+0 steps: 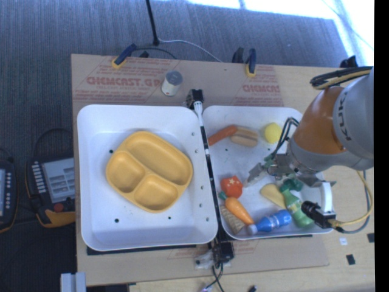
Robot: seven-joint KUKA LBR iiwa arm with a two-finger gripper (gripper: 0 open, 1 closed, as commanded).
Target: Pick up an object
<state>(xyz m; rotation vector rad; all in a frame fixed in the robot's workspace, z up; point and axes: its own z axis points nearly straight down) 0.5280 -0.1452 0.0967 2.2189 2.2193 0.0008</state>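
Note:
The right bin [285, 113] holds several toy foods. A red sausage [222, 134], a hot dog bun [244, 137] and a yellow lemon [272, 132] lie along its far side. Near the front lie a red tomato [231, 186], an orange carrot [237, 210], a blue bottle [273, 221], a yellow wedge [272, 194] and a green bottle [294, 201]. My gripper [262, 168] hangs low over the bare middle of this bin, right of the tomato and just above the yellow wedge. It looks open, with nothing between its fingers.
The left bin [97, 224] carries a yellow divided plate [149, 170]. A small grey cylinder [172, 83] stands on the board behind the bins. Blue and yellow clamps [250, 62] grip the board's far edge. The arm's orange band [319, 129] covers the right bin's right side.

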